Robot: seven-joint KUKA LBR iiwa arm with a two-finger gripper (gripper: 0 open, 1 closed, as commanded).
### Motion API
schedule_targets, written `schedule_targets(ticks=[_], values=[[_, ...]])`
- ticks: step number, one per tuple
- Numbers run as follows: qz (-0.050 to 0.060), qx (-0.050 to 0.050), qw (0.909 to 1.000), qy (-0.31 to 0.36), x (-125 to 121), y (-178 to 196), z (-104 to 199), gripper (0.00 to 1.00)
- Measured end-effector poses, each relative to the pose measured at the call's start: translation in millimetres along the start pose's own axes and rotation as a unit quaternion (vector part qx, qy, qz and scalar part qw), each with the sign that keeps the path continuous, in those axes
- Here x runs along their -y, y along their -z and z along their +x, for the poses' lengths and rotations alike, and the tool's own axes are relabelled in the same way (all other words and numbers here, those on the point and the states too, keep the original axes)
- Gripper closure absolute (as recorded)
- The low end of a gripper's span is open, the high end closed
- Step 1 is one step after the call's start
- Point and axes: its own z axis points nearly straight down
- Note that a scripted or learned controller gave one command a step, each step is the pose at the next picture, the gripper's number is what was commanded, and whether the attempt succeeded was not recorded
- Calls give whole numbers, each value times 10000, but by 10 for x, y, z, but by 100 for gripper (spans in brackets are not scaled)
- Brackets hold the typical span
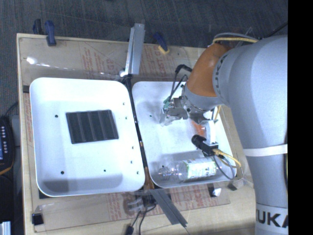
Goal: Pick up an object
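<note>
My gripper (167, 115) hangs low over the middle of the right bin (151, 136), pointing toward that bin's left side. A clear plastic bottle (190, 170) with a pale label lies on its side along the right bin's front wall, well apart from the gripper. A small orange thing (199, 128) peeks out just right of the gripper, mostly hidden by the wrist. In the left bin (44, 97) lies a flat dark grey ribbed rectangle (92, 126), far from the gripper.
The big grey arm with its orange band (208, 75) covers the right bin's right and back parts. A metal bar (134, 48) rises behind the seam between the bins. Blue clamps (49, 31) grip the bench's back edge.
</note>
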Motion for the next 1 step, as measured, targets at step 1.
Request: schedule_targets(ticks=[1], values=[[-40, 27, 9979, 639, 97, 1200, -423, 100]])
